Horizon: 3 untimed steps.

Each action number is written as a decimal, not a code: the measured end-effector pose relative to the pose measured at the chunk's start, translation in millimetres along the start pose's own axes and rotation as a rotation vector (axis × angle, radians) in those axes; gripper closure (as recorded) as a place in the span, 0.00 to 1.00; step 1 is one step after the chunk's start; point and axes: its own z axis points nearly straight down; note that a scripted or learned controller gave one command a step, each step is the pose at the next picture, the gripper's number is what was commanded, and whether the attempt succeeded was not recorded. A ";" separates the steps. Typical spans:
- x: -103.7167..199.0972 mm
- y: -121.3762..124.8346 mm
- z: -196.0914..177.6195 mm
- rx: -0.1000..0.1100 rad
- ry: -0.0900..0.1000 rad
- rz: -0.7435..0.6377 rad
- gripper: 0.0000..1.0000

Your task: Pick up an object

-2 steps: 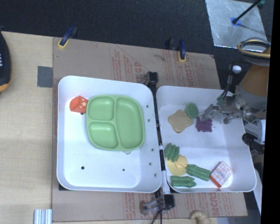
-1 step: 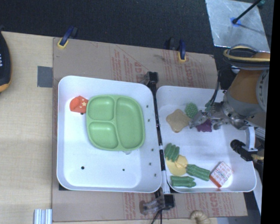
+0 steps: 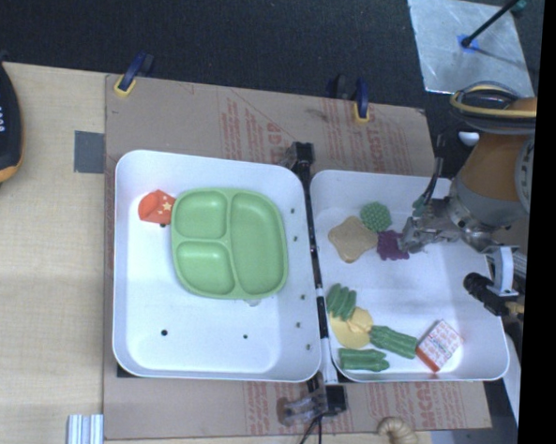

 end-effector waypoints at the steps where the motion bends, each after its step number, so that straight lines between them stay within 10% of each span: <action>1: 0.1 -0.1 0.5 0.001 0.000 -0.001 0.00; 2: -1.0 0.0 -10.4 0.001 -0.001 -0.002 1.00; 3: -0.9 -0.1 -10.0 0.002 -0.001 -0.002 0.00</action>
